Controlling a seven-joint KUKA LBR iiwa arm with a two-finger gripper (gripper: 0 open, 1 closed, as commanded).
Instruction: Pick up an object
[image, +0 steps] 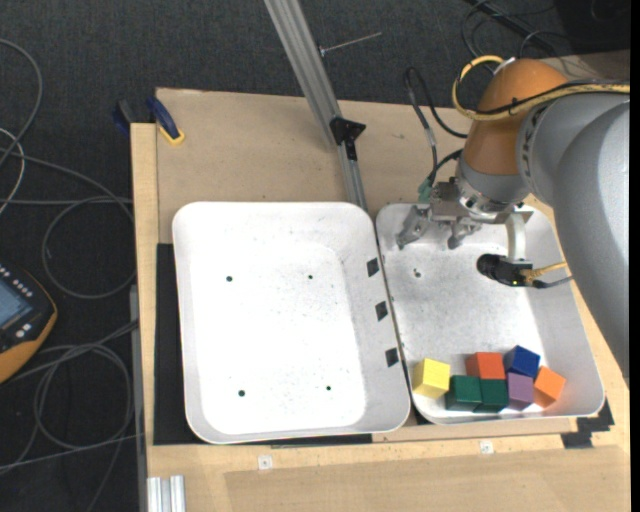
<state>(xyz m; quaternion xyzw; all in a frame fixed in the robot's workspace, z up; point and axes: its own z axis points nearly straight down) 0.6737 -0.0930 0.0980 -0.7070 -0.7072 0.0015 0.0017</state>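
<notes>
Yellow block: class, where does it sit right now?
The yellow block lies in the right bin, near its front edge, at the left end of the block cluster, beside the green block.

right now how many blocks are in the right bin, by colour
yellow block: 1
green block: 1
red block: 1
blue block: 1
purple block: 1
orange block: 1
total: 6, clustered at the near end of the right bin

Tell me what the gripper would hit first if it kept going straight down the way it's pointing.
Probably the bare floor at the far end of the right bin. The gripper points down there, well away from the blocks; height is unclear.
</notes>
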